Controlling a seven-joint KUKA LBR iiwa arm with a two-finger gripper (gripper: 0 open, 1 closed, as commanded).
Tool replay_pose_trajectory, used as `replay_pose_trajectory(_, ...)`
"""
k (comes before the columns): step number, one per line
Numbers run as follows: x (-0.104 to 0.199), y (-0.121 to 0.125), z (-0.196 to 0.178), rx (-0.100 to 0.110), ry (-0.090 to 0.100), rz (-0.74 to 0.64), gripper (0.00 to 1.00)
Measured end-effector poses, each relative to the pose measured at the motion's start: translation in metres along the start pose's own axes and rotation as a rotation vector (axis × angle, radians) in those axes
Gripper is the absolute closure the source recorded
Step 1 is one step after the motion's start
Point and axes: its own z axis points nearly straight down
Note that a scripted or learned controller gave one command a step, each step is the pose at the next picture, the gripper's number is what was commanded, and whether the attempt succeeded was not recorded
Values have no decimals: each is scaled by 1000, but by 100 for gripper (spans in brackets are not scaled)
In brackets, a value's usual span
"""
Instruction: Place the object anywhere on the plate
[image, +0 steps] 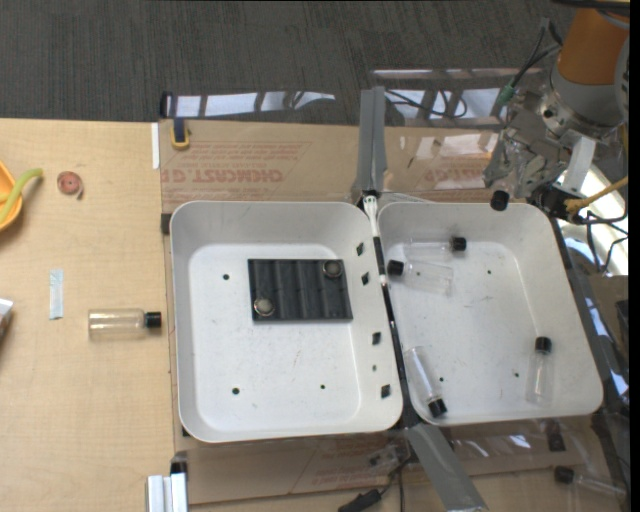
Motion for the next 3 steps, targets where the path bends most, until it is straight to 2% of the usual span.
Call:
replay_pose_trajectory(1,51,-88,75,4,-1,155,100)
replay_pose_trajectory(2,26,-28,-7,1,0,373,100)
replay_pose_trajectory(3,53,-85,64,4,-1,336,100)
